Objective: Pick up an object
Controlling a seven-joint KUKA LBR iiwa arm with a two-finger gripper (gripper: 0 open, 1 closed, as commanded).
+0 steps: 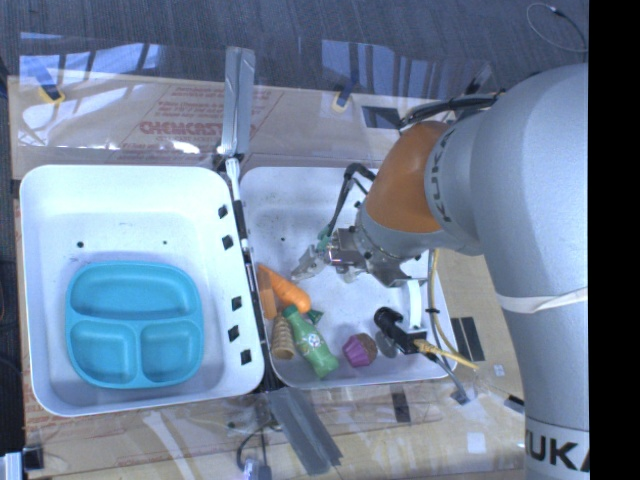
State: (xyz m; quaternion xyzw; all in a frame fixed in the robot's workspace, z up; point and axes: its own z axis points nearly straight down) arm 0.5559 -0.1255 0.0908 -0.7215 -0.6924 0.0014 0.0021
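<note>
So the gripper (312, 261) hangs low in the right bin (300, 183), can't tell whether the jaws are spread or closed. Just below them, the toy carrot (286, 289) lies on the bin floor, green bottle (309, 342) further down beside it.

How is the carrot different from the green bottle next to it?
The carrot is orange and tapers to a point; the green bottle is green with a pale label and keeps about the same width along its body. The carrot lies higher in the view, near the bin's left wall; the bottle lies below it, toward the bin's near edge. Both lie on their sides in the right bin, slanting the same way.
</note>
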